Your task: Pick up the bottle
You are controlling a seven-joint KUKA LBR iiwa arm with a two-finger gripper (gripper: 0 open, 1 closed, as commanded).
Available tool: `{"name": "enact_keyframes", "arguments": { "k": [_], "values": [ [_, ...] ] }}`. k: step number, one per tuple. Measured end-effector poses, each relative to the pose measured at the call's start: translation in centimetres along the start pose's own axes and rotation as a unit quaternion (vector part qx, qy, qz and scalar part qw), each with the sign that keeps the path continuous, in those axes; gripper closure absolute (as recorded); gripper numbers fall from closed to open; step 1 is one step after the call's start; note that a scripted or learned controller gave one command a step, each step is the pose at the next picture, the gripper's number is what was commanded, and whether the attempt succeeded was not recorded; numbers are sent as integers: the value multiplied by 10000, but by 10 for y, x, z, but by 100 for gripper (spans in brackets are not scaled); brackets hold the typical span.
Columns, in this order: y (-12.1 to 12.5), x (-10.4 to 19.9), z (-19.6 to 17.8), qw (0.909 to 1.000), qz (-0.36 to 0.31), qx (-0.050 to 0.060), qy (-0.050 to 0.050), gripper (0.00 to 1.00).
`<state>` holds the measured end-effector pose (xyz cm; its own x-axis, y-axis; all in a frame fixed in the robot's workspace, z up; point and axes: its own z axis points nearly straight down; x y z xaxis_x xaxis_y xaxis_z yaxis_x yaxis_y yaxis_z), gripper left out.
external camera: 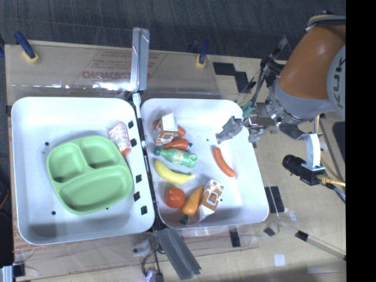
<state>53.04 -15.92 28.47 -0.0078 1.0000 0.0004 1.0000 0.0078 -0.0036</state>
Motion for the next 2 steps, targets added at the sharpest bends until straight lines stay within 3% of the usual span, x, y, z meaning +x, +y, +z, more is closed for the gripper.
{"name": "enact_keyframes", "arguments": {
  "k": [1,2],
  "values": [
    [42,45,148,9934,1150,11,0,0],
    [14,58,194,9928,1199,7,2,0]
  ]
}}
